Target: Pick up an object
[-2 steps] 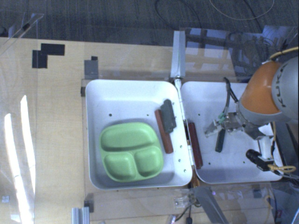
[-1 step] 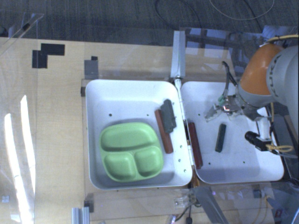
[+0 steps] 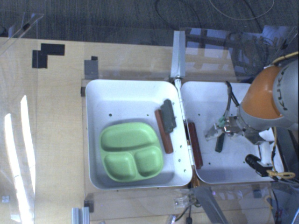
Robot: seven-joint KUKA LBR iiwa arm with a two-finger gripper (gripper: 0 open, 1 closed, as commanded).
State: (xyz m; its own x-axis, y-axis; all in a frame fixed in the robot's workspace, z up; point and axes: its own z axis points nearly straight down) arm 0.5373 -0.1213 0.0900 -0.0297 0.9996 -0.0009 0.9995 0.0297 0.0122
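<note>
Currently, gripper (image 3: 219, 133): over right bin (image 3: 205, 171) centre, fingers spread narrowly, nothing between them | dark finger tip (image 3: 218, 145): points down at bin floor | green divided tray (image 3: 132, 150): left bin (image 3: 93, 125), near-left part | brown stick (image 3: 164, 132) and grey tool (image 3: 167, 116): left bin, right edge | second brown stick (image 3: 195, 145): right bin, left edge.

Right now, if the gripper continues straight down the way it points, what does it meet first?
Probably the bare floor of the right bin: the gripper hangs over it. Depth is unclear.
</note>
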